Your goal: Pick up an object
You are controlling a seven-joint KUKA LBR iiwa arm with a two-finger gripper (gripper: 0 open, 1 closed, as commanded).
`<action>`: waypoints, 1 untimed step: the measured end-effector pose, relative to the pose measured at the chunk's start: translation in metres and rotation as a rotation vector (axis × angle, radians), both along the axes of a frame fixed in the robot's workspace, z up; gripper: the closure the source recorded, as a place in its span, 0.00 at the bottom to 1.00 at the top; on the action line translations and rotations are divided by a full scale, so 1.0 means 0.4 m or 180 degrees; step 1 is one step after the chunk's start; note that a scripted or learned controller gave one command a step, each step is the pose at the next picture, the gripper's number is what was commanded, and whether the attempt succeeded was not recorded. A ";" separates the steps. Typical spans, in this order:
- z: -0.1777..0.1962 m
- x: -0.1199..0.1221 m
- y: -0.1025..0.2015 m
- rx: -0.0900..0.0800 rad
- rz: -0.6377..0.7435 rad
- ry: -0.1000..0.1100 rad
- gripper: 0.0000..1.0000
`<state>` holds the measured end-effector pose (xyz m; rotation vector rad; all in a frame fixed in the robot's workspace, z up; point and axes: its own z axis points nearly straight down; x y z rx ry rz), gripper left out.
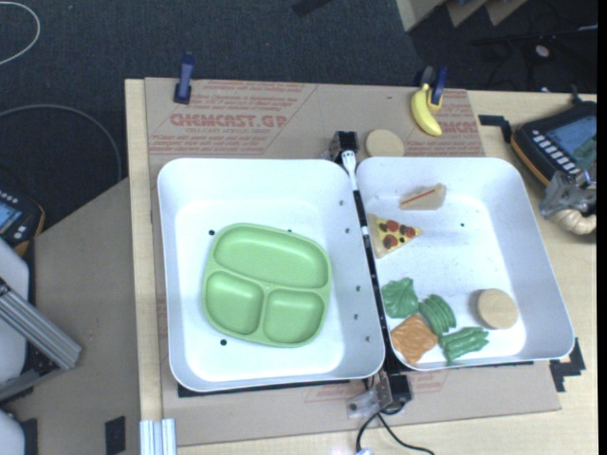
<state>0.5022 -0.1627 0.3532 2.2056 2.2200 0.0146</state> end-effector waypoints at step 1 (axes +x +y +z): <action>0.339 0.060 0.226 0.0006 0.0018 -0.0019 1.00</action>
